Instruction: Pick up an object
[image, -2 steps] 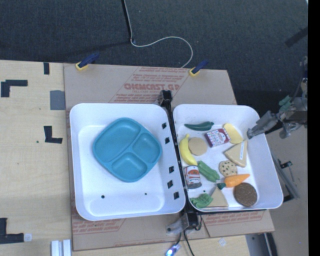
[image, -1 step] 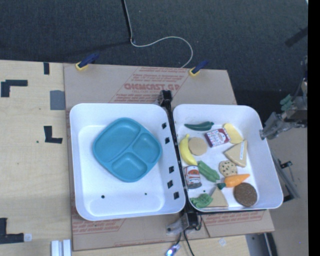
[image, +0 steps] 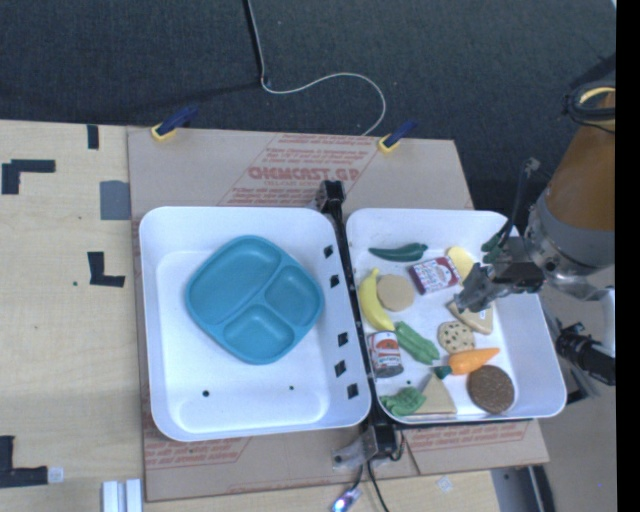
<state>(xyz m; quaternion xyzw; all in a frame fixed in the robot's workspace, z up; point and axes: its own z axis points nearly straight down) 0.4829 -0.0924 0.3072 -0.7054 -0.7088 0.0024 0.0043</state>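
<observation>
Seen from one fixed camera above the bench (image: 60, 330), looking down at a slant. Set far enough back to take in both white bins, left bin (image: 160, 330) and right bin (image: 530, 340), with the arm (image: 585, 200) at right.

Gripper (image: 478, 297) hangs low from the right, fingers perhaps slightly parted
</observation>
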